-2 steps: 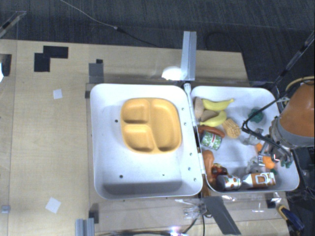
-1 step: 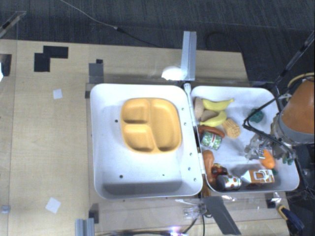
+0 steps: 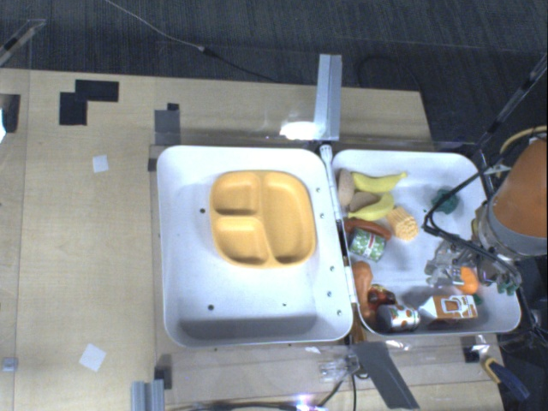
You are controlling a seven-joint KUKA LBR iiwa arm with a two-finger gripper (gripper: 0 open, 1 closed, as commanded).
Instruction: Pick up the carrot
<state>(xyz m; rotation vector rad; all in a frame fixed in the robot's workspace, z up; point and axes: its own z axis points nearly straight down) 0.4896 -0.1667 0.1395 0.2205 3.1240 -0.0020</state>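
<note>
In the right bin (image 3: 428, 157), my gripper (image 3: 461, 274) hangs low over the front right part, under the grey arm with its orange band (image 3: 522, 199). A small orange piece, apparently the carrot (image 3: 468, 277), shows right at the gripper's tip, partly hidden by the metal. Whether it is gripped is unclear. A second orange-red elongated item (image 3: 364, 275) lies by the bin's left wall, well left of the gripper.
The right bin also holds bananas (image 3: 379, 181), a corn cob (image 3: 403, 224), a green can (image 3: 368, 245), a dark can (image 3: 396, 317) and a small carton (image 3: 455, 307) just in front of the gripper. The left bin (image 3: 184, 255) bears a yellow divided plate (image 3: 224, 197).
</note>
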